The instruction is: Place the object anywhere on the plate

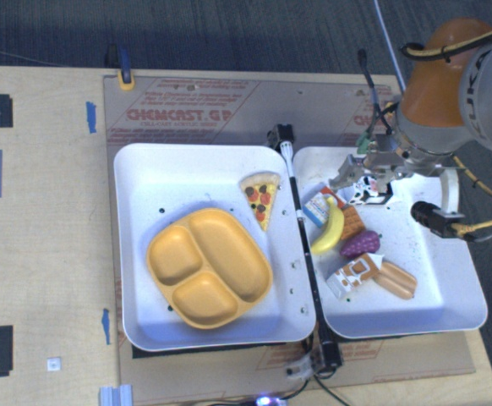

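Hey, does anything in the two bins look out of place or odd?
One thing: the pizza slice lies alone in the left bin beside the yellow plate, while the other toys are heaped in the right bin.

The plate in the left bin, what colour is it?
The plate is yellow-orange all over, with three sections; the camera view shows it clearly.

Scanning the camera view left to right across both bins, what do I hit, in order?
Yellow plate → pizza slice → banana → purple grapes → hot dog. The tool hangs over the right bin's far end, above the toy pile; small items under it overlap too much to order.
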`<state>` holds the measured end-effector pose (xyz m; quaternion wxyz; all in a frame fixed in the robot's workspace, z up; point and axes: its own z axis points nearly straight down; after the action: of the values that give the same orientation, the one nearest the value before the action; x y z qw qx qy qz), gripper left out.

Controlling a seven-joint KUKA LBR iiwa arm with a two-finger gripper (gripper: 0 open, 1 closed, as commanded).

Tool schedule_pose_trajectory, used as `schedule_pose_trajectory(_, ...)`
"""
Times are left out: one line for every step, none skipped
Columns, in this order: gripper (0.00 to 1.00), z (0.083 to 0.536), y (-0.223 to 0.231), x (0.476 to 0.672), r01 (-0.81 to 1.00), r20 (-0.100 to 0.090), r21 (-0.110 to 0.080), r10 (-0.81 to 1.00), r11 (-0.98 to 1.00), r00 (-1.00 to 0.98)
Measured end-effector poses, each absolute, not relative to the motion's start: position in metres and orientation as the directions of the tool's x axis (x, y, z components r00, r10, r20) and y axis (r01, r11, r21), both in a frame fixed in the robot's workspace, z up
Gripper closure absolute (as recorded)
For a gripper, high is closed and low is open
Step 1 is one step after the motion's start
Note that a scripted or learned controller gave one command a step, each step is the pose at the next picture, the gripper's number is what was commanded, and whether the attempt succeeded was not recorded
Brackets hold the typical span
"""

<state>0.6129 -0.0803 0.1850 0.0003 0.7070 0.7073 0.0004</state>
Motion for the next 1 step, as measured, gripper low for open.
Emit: schedule_pose_trajectory(0.0, 0.185, -0.0803, 0.6129, 1.0, 0.0, 0.001, 1.0, 0.0, 0.0)
